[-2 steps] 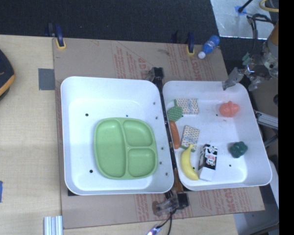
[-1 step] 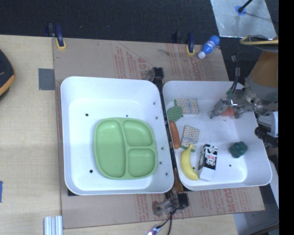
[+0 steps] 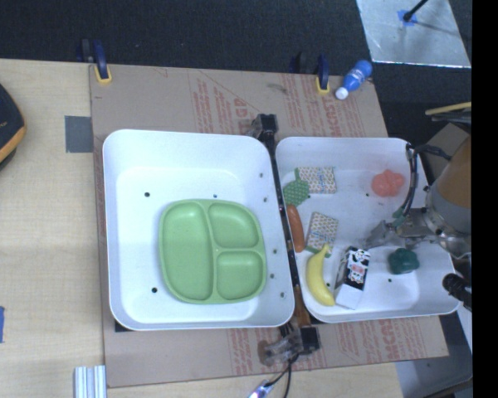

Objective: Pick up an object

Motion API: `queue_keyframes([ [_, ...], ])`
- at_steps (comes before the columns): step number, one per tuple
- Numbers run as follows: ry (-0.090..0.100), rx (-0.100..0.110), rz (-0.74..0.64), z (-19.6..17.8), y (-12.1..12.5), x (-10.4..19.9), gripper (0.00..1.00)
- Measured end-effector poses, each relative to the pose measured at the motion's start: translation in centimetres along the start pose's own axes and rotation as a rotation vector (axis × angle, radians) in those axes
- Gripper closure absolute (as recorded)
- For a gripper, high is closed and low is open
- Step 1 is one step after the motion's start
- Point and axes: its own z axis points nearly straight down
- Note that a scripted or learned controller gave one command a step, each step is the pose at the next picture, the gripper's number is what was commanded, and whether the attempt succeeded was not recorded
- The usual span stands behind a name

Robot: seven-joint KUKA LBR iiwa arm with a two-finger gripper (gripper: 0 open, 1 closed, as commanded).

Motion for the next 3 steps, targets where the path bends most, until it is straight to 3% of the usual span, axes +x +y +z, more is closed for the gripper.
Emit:
queue_keyframes([
  [2,0.0,-0.003,-0.001,-0.1,11.2,1.8,0.0],
  [3,-0.001,-0.002,-0.002,-0.1,13.7,0.0,0.0],
])
